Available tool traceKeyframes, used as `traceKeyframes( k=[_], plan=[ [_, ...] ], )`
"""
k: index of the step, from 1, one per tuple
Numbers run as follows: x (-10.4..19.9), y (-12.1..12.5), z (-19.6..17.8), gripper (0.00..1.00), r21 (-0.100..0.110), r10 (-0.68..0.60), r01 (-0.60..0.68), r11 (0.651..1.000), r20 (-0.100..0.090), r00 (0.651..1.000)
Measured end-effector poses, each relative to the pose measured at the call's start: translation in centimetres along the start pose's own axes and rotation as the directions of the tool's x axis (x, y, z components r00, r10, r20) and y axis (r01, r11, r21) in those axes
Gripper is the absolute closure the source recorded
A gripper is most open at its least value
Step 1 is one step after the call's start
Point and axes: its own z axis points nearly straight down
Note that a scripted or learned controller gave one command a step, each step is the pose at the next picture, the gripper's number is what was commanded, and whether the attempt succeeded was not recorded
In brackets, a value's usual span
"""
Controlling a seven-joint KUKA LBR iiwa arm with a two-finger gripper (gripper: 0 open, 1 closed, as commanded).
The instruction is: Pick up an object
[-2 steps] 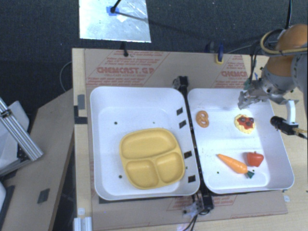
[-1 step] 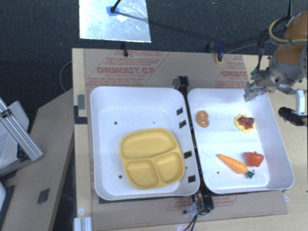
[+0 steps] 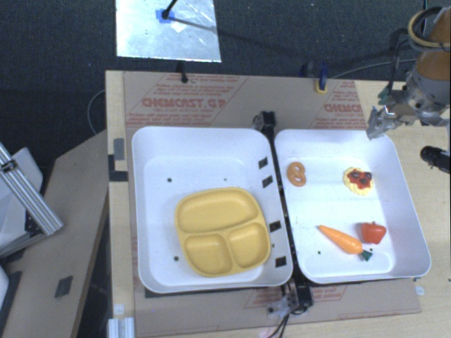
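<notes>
The tool (image 3: 378, 124) hovered above the right bin's (image 3: 416, 234) far corner, touching nothing; its opening couldn't be told.

Two shallow white plastic bins: left bin (image 3: 151, 189), right bin (image 3: 402, 210). Left one has a pale yellow three-compartment plastic tray (image 3: 222, 229). Right one has an orange-brown toy pretzel (image 3: 297, 174), a yellow round toy pastry with red and dark topping (image 3: 359, 180), an orange toy carrot with green tip (image 3: 341, 239), and a red toy pepper (image 3: 373, 232). Tan bench board with red lettering (image 3: 184, 103). Grey arm with orange band (image 3: 430, 41).
</notes>
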Motion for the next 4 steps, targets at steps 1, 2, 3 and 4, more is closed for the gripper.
traceKeyframes(
  k=[1, 2, 3, 4],
  plan=[
    [0.0, 0.2, -3.2, 1.00, 0.001, 0.000, 0.000, 1.000, 0.000, 1.000],
    [5.0, -1.3, -3.7, 1.00, 0.006, -0.003, 0.003, 1.000, -0.002, 1.000],
    [10.5, -1.9, -2.3, 1.00, 0.007, -0.003, 0.003, 1.000, -0.004, 1.000],
    [16.3, -3.4, -1.3, 1.00, 0.009, -0.004, 0.004, 1.000, -0.005, 1.000]
  ],
)
